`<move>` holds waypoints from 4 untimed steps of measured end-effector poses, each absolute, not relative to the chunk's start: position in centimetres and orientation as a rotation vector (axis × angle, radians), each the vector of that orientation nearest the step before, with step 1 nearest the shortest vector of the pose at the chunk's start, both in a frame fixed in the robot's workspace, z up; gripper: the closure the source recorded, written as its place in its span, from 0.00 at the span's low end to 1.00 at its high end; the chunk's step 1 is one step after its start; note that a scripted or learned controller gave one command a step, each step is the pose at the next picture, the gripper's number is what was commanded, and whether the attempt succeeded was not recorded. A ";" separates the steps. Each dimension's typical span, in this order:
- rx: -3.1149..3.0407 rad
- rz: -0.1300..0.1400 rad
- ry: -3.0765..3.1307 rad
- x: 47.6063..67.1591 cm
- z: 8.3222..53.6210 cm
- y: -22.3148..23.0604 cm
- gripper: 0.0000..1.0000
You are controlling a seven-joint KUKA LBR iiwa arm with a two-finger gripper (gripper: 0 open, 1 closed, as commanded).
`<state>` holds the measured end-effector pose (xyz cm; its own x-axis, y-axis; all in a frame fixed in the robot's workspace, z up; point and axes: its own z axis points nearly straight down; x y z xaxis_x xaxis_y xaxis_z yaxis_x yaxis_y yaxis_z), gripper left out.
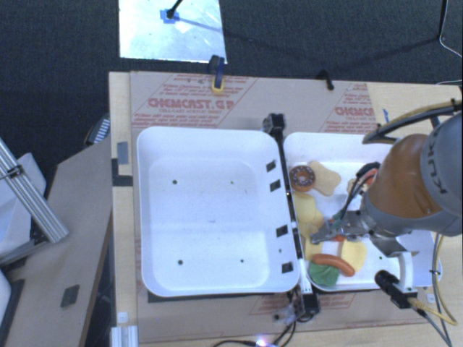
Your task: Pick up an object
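Left bin [210, 208]: smooth, slightly glossy white plastic. Bench sheet [188, 103]: matt brown cardboard with red print. Floor plate [170, 20]: dull, scuffed metal.

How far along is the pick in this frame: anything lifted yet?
Done: the arm has reached into the right bin, and its gripper sits low among the toy food, beside the yellow pieces and above the red sausage. In hand: nothing visibly; whether the jaws have closed on anything cannot be told. Left: a secure grasp and the lift. The donut lies untouched.
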<state>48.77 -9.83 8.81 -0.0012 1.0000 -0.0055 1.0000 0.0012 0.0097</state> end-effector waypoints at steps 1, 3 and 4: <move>2.213 0.006 2.213 49.0 9.7 -10.1 1.00; 2.202 0.023 2.218 57.9 48.0 -3.9 1.00; 2.218 -0.012 2.239 56.6 33.7 1.9 1.00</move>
